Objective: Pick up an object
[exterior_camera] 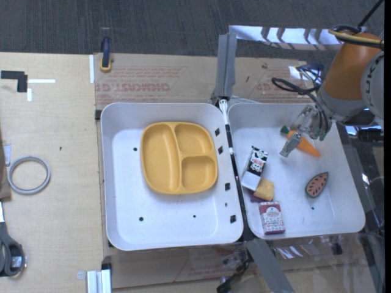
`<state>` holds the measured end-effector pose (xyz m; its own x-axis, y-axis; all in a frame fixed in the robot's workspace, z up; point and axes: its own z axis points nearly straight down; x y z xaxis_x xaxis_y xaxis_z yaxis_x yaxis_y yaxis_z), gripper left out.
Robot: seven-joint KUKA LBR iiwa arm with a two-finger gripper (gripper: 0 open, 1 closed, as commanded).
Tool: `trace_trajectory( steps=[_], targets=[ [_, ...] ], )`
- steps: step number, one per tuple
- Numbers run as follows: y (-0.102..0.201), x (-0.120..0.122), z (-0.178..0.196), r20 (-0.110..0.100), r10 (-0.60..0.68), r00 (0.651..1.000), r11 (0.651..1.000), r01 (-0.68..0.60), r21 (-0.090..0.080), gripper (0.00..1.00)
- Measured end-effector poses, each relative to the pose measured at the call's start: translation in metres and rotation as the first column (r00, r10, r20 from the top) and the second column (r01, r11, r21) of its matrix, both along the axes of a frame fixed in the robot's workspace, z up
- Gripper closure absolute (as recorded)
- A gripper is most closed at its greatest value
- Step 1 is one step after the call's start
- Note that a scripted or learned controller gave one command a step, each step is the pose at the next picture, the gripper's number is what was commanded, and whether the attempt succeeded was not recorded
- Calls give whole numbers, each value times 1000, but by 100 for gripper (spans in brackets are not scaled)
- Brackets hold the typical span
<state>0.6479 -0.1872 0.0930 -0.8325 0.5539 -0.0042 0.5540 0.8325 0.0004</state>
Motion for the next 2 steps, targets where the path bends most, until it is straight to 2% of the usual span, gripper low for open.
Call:
trace_trajectory(
  steps=[1, 2],
  targets=[
    [1, 2, 11, 5, 5, 1000, 1000, -5, -3, 100],
    [51, -38, 99, -2, -2, 1000, 1000, 2, 1, 100]
  ],
)
